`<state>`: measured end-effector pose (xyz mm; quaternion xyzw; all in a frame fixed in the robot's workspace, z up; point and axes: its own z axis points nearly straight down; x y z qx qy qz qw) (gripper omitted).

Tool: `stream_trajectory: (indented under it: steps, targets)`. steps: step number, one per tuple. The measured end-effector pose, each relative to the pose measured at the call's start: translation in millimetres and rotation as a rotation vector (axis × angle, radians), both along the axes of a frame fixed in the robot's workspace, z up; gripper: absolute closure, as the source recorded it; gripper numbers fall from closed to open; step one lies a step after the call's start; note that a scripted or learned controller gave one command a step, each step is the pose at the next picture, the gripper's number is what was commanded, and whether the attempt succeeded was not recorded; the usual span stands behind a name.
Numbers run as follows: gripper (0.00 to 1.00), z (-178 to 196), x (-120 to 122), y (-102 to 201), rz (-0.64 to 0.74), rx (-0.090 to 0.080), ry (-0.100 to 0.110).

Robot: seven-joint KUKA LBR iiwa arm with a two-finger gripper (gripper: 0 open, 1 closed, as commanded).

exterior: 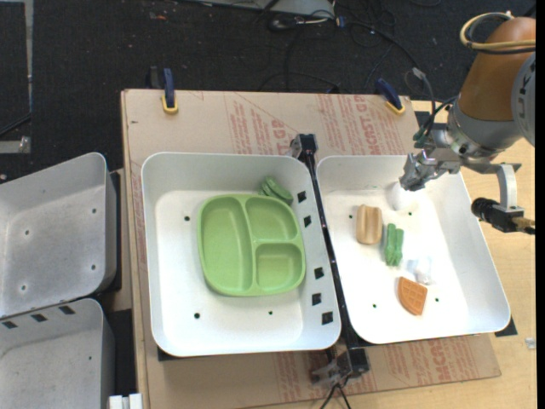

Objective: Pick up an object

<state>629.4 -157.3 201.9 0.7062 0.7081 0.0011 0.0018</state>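
From my remote station, left bin: green divided tray, small green piece at its far corner. Right bin: tan block, green object, orange wedge. The hand hangs over the far edge; I cannot tell its opening.

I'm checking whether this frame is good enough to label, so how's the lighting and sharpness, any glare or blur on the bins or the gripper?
Camera view: even, soft lighting with faint shadows. The right bin is bright, so the small white object nearly washes out against it. The green tray, tan block and orange piece read clearly. The gripper is small and slightly soft; its fingers are hard to resolve.
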Motion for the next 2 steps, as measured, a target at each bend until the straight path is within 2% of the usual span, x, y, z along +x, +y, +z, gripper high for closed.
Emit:
stream_trajectory:
  steps: [1,2]
  targets:
    - [1.0,6.3,14.0,49.2,0.004,0.001,0.001]
    - [1.0,20.9,17.0,102.1,0.005,0.002,0.001]
